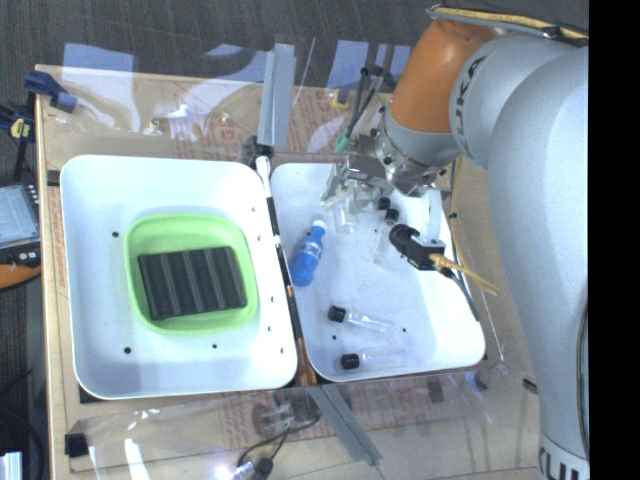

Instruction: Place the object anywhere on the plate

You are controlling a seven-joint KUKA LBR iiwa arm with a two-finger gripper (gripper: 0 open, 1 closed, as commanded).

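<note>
The gripper [345, 190] hangs over the far end of the right bin [455, 340]; I cannot tell its state. The blue bottle [308, 253] lies just below-left of it, its axis slanted, near the plate [190, 235].

You are looking down on a tan wooden bench [120, 108] under a clear plastic sheet that catches the light. Two shallow white bins sit side by side on it, their inner rims nearly touching. The left bin [90, 298] is the wider one; the right bin [455, 333] sits just beside it. Behind the gap between them a grey metal bar [275, 93] stands up from the bench top. At the bench's far left corner you can see blue tape [97, 61], and cables [265, 448] trail along the near edge
</note>
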